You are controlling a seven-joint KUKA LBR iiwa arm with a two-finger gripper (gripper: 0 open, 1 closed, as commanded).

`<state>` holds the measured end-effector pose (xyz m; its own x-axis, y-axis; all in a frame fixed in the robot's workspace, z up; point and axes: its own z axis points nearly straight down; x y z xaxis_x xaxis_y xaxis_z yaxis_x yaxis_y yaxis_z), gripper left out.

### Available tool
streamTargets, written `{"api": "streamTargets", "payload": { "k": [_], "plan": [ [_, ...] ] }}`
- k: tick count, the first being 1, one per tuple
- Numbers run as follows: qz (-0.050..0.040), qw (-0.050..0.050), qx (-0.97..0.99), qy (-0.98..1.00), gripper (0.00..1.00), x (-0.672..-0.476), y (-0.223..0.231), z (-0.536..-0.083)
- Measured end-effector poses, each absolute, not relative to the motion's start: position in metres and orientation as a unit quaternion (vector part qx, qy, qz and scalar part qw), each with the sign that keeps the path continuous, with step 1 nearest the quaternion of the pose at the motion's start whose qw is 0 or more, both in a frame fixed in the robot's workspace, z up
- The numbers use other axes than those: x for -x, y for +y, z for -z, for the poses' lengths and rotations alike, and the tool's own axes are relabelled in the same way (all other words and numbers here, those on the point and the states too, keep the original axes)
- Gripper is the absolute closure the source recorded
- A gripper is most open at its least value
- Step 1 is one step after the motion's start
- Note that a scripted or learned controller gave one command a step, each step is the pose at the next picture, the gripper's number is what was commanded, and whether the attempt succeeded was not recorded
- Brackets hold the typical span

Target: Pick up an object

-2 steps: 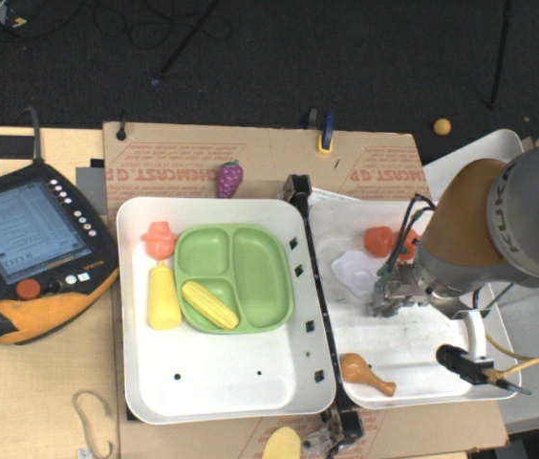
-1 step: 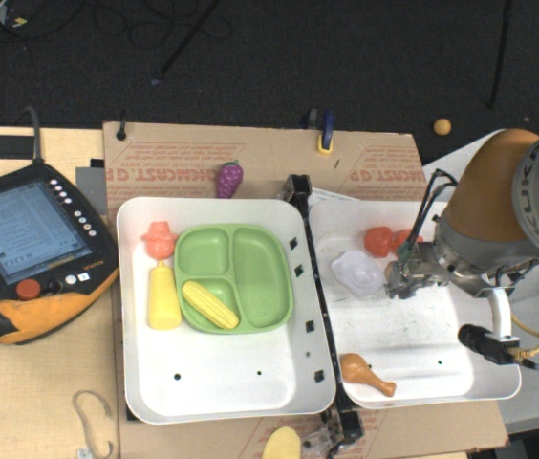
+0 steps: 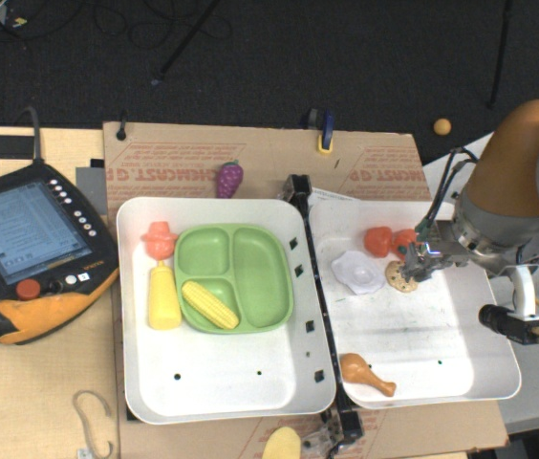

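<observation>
Gripper (image 3: 413, 264) beside cookie (image 3: 400, 277)

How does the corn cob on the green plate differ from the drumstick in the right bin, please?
The corn cob is yellow; the drumstick is orange-brown. The corn cob lies on the green plate in the left bin; the drumstick lies directly on the right bin floor, near its front edge. Both look like toy food, lying flat.
</observation>
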<state>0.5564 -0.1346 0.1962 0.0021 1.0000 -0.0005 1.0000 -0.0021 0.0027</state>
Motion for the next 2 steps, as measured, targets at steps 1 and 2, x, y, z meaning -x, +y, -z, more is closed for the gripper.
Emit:
{"api": "streamTargets", "payload": {
  "k": [1, 2],
  "plan": [
    [-0.0005, 0.000, -0.707, 0.707, 1.00, -0.557, -0.136, -0.229],
    [0.0009, -0.003, -0.706, 0.708, 1.00, -0.532, -0.081, -0.222]
  ]
}}
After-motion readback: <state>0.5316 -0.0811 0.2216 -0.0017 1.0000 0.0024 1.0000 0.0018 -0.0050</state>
